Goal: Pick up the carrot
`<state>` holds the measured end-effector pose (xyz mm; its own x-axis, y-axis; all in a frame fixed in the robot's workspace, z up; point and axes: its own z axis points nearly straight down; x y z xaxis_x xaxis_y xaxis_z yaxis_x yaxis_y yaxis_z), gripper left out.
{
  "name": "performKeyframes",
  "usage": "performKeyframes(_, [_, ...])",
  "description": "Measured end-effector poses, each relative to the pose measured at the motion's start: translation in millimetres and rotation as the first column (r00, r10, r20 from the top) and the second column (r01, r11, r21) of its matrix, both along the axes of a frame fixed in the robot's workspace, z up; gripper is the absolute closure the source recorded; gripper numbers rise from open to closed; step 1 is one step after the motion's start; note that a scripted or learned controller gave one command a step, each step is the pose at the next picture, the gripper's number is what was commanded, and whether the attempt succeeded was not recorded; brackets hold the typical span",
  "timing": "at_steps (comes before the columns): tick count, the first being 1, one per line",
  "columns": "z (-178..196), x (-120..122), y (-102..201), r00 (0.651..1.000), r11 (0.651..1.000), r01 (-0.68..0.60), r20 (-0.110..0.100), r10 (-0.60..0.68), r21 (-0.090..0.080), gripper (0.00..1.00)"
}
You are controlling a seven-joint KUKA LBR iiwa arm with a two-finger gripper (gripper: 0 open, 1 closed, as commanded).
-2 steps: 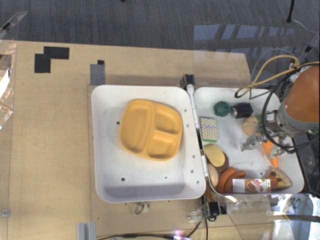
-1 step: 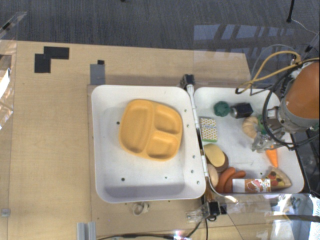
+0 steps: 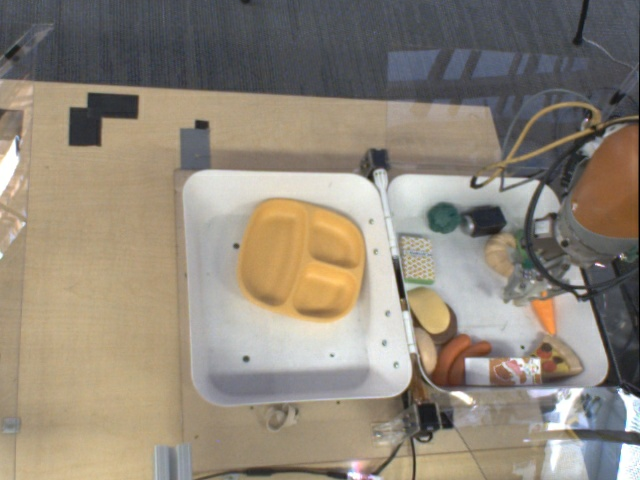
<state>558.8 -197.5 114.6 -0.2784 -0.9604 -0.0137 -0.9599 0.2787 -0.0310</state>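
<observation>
I find the carrot (image 3: 543, 314) near the right wall of the right bin (image 3: 470, 200), lying tip-down toward the pizza slice (image 3: 558, 356). My gripper (image 3: 524, 286) hangs just beside its upper left end, and I cannot tell how it is set from here. To do this well, I judge I should centre over the carrot's thick end, square across its length, and descend clear of the wall. That bin also holds a green ball (image 3: 443, 216), a black block (image 3: 487, 220), a checkered box (image 3: 417, 259), a potato (image 3: 432, 311), sausages (image 3: 458, 356) and a labelled packet (image 3: 514, 371). The left bin (image 3: 215, 348) holds a yellow divided plate (image 3: 300, 258).
</observation>
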Motion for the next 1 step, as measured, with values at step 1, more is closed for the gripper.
performKeyframes(1, [-24.4, -20.0, -6.9, 0.965, 0.965, -0.261, -0.018, 0.261, -0.008, 0.00])
